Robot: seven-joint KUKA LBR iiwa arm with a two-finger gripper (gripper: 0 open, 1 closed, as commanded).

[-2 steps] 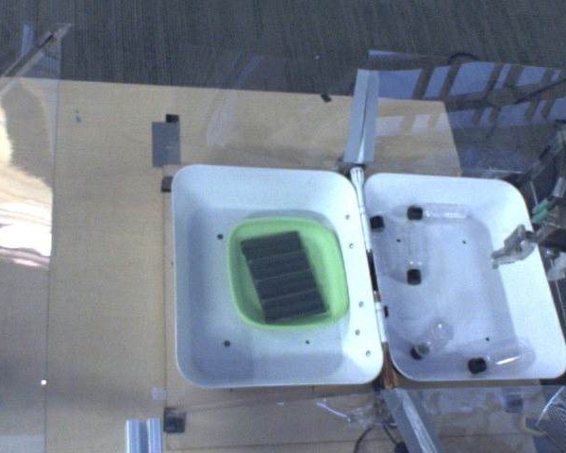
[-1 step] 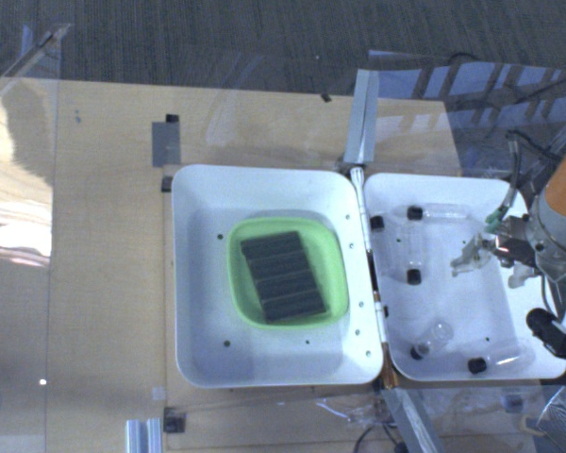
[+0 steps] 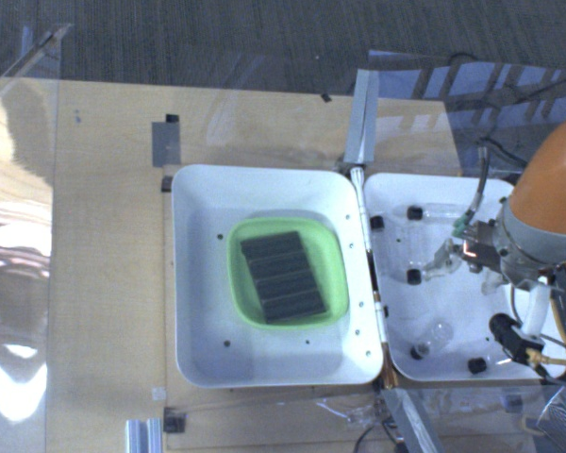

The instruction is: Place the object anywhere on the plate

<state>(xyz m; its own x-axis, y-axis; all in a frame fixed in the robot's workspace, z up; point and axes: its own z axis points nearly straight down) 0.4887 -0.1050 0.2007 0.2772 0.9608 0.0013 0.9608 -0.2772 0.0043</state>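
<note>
Dark ribbed block [image 3: 282, 276] lies flat on green plate [image 3: 332, 272], tilted slightly, roughly centred, inside left bin [image 3: 198, 253]. Judged from this: placing looks done, obj. already on plate; remaining, at most, arm clearing away. Arm [image 3: 552, 192] sits over right bin [image 3: 406, 281], well apart from plate. Jaws hidden under wrist, state can't be told. Both bins on wooden desk [image 3: 94, 253].
</note>
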